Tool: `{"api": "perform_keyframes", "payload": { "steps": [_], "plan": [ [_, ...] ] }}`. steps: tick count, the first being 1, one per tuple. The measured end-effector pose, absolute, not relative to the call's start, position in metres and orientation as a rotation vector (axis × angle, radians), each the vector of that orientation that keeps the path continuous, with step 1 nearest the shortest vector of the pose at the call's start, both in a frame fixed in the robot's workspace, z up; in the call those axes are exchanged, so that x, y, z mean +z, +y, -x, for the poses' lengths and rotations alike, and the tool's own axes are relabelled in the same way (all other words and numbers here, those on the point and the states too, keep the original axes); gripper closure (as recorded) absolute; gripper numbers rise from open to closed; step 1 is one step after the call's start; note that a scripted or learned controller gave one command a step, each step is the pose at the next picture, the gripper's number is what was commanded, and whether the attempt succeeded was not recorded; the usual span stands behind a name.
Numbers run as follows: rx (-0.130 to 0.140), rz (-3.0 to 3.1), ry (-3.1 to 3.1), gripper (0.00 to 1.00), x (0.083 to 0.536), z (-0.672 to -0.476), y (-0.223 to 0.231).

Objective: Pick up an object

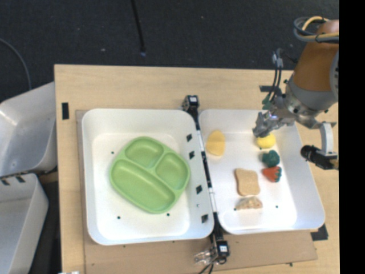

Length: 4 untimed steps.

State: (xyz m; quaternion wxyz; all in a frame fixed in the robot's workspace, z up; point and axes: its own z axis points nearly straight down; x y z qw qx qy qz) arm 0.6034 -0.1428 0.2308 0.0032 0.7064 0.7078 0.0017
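Orange-banded arm, end effector [264, 127] above yellow object [266, 141].

Six small objects lie in the right bin [296, 210]. A pale yellow rounded piece [215, 143] sits far left. A bright yellow item [266, 141] lies far right, a dark green item [270, 157] just nearer, then a red piece [272, 173]. A tan bread slice [247, 182] lies centrally, with a beige crumbly piece [249, 203] just nearer.
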Motion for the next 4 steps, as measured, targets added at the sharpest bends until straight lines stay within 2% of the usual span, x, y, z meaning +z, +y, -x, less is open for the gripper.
{"api": "perform_keyframes", "payload": {
  "steps": [2, 3, 4],
  "plan": [
    [0.002, -2.215, 2.228, 1.0, 0.22, -0.604, -0.048],
    [0.004, -2.213, 2.23, 1.0, 0.232, -0.6, 0.012],
    [0.001, -2.215, 2.23, 1.0, 0.225, -0.596, 0.064]
  ]
}}
